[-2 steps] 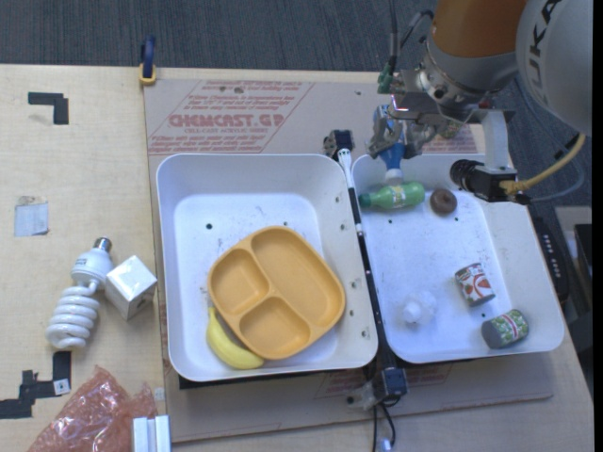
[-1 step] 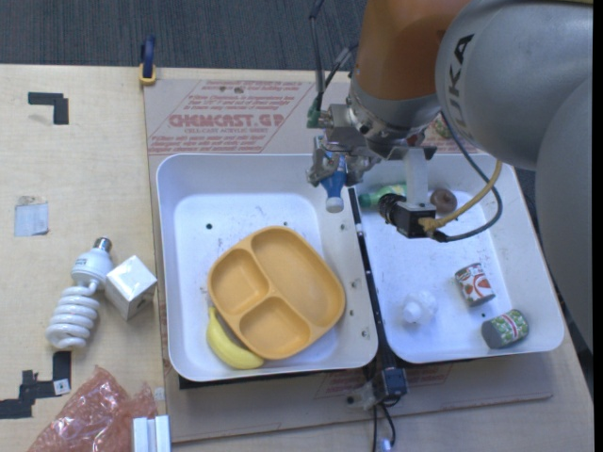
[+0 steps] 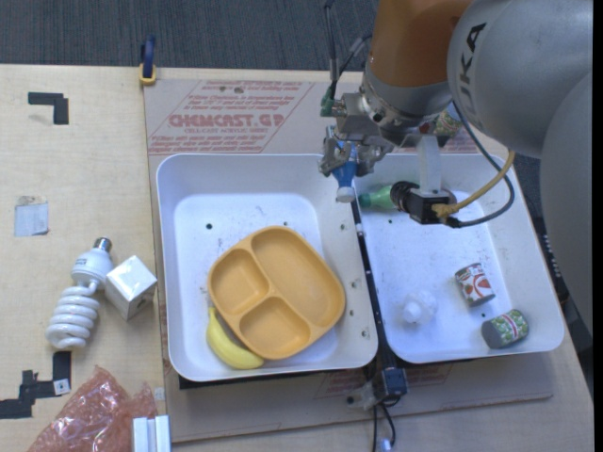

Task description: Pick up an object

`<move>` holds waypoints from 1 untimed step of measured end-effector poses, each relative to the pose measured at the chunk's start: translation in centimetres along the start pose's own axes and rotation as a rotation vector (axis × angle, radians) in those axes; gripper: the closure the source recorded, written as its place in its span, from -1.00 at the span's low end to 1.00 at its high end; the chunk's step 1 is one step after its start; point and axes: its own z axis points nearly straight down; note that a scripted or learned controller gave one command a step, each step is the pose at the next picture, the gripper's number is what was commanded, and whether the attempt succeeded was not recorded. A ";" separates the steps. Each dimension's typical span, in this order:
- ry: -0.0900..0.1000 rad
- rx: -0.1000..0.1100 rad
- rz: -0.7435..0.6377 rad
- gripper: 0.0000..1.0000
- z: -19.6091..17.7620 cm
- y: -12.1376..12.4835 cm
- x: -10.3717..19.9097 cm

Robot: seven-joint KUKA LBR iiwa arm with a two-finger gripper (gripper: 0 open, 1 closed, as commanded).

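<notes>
My gripper (image 3: 346, 169) hangs over the wall between the two white bins, near their far edge. A small blue object with a white tip (image 3: 348, 177) shows between its grey fingers and points downward, held above the bins. Just right of it, a green object (image 3: 377, 197) lies at the back of the right bin (image 3: 528, 252). In that bin's front right part lie a red-and-white can (image 3: 474, 283), a green can (image 3: 506, 327) and a small clear lump (image 3: 417, 307). The left bin (image 3: 188, 224) holds an orange divided plate (image 3: 273, 295) resting over a yellow banana (image 3: 231, 345).
Left of the bins, on the bench, lie a spiral light bulb (image 3: 75, 299), a white cube (image 3: 132, 285) and a red mesh bag (image 3: 94, 412). The arm's big grey body covers the upper right of the view.
</notes>
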 end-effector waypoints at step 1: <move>0.000 -0.001 -0.002 1.00 -1.2 1.8 -7.2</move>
